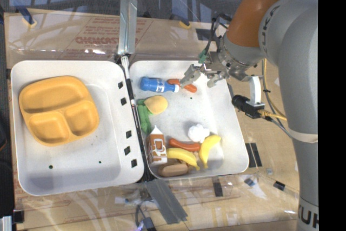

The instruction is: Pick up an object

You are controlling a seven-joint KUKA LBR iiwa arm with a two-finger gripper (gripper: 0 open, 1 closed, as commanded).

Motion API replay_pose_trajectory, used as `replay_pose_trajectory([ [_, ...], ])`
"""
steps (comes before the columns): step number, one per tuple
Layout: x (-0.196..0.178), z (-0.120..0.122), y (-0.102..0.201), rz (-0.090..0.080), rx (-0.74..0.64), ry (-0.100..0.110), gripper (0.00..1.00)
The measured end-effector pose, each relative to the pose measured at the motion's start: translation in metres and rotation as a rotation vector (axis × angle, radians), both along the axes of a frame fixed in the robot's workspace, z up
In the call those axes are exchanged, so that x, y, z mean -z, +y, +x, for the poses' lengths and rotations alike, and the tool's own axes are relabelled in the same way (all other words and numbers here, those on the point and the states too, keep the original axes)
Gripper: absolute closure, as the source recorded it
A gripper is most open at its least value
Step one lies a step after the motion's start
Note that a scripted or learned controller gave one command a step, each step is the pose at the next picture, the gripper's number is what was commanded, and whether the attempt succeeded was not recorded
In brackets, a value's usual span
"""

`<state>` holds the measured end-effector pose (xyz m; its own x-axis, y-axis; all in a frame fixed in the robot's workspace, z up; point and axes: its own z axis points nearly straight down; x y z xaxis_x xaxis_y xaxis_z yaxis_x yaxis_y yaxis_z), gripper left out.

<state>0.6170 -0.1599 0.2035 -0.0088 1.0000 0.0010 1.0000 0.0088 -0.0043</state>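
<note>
2 white bins [32, 181], 1 yellow tray [57, 109], 2 bananas [184, 157], 1 blue bottle [152, 84], 1 carton [157, 147], 2 sausages [184, 144]

Even overhead light, soft shadows, mild glare, slight overall softness.

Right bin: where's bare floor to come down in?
The right bin is barest mid-floor, between the blue bottle above and white lump below, beside the gripper. Crowded at the near wall: bananas, sausage, carton.

A tray [57, 109] lies in the left bin [32, 176]; toys fill the right bin [230, 116].
</note>
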Motion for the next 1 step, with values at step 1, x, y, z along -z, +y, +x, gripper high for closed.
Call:
replay_pose_trajectory([
  [1,0.1116,0.0382,-0.0243,-0.002,0.054,-0.003,0.0],
])
